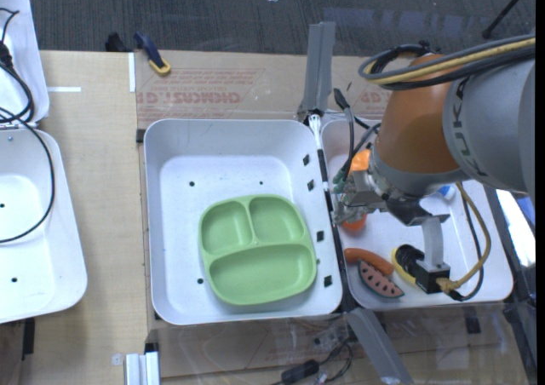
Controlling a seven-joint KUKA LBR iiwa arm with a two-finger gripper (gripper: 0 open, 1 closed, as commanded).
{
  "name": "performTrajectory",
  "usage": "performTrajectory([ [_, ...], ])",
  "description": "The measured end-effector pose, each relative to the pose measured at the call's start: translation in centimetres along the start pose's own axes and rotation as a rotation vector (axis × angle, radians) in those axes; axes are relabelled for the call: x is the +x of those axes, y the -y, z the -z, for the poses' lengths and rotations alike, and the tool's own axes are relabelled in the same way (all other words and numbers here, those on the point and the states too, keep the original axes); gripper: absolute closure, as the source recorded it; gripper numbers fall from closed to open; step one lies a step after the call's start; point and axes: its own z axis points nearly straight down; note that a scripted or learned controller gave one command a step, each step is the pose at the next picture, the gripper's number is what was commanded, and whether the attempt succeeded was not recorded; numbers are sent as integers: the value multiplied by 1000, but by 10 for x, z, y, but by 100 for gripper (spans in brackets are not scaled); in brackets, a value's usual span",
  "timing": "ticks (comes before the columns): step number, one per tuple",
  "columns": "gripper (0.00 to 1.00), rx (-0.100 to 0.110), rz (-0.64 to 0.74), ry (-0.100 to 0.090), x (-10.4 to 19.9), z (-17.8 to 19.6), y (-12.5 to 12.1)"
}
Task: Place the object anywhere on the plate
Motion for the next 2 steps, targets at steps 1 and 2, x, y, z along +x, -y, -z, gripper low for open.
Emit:
performTrajectory([
  [1,100,-3,142,-1,67,-8,11],
  [2,0,-3,141,-1,66,-8,11],
])
